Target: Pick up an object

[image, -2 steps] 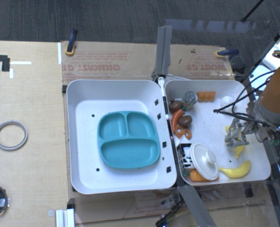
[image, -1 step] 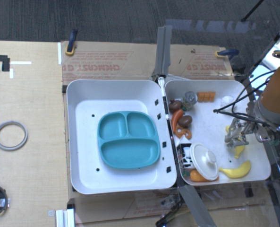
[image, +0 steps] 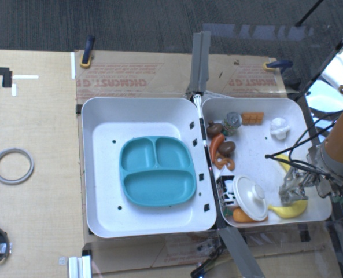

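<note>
In the left white bin [image: 96, 172] lies a teal three-compartment plastic plate [image: 158, 171]: light, stiff, too broad and flat for an easy grip except at its rim. The right white bin [image: 292, 106] holds small toy food along its left wall, a brown rounded piece [image: 226, 149], an orange block [image: 252, 119] and a white domed lid with a knob [image: 251, 196]. Nearest the gripper [image: 291, 189] is a yellow plastic banana [image: 289, 210], just beneath it; probably light, smooth and slippery, best taken across its slim middle. Whether the gripper is open or closed I cannot tell; the metal blurs together, and nothing is clearly held.
</note>
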You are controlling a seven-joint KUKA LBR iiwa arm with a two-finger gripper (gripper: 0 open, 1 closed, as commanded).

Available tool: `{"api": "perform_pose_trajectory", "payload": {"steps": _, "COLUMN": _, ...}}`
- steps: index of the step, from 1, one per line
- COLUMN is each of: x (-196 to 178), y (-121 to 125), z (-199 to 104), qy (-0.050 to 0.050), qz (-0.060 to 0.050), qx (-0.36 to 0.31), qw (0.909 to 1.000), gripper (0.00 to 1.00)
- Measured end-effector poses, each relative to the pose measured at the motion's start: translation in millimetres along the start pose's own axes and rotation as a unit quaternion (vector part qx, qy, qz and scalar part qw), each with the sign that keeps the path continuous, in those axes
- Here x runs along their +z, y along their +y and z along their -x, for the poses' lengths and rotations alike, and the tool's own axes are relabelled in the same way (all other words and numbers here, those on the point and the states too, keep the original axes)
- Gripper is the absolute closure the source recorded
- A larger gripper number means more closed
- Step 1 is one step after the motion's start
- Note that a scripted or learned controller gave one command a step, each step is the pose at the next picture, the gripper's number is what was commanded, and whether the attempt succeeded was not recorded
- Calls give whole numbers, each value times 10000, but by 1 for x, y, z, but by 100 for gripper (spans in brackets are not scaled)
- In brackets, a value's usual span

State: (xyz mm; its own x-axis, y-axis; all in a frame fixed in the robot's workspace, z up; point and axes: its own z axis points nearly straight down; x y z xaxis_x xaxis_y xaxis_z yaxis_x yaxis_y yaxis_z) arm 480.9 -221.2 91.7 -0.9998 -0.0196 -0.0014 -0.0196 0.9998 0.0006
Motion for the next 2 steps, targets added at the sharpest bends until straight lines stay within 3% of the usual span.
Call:
{"api": "perform_pose_trajectory", "payload": {"steps": 1, "x": 0, "y": 0, "z": 17, "qy": -10, "qz": -6, "qx": 45, "qw": 10000, "gripper": 0}}
{"api": "perform_pose_trajectory", "payload": {"steps": 2, "x": -10, "y": 1, "z": 19, "qy": -27, "qz": -11, "qx": 29, "qw": 10000, "gripper": 100}}
